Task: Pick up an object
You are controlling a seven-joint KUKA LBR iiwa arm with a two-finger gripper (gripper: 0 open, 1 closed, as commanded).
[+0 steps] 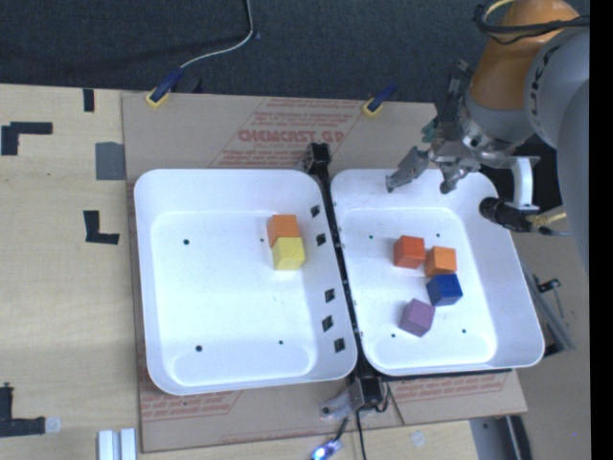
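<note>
We are looking at a robotics lab: grey arm [565, 75] reaching over a taped table [57, 257], cardboard sheet [278, 137] clamped under two white bins [153, 257].

I see my end effector [427, 172] hanging over the far edge of the right bin [479, 353], its two fingers spread apart with nothing between them. Below it in that bin lie a red-orange block [409, 251], an orange block [441, 260], a blue block [443, 288] and a purple block [417, 316]. The left bin [192, 353] holds an orange cube [283, 228] touching a yellow cube [288, 254].
</note>
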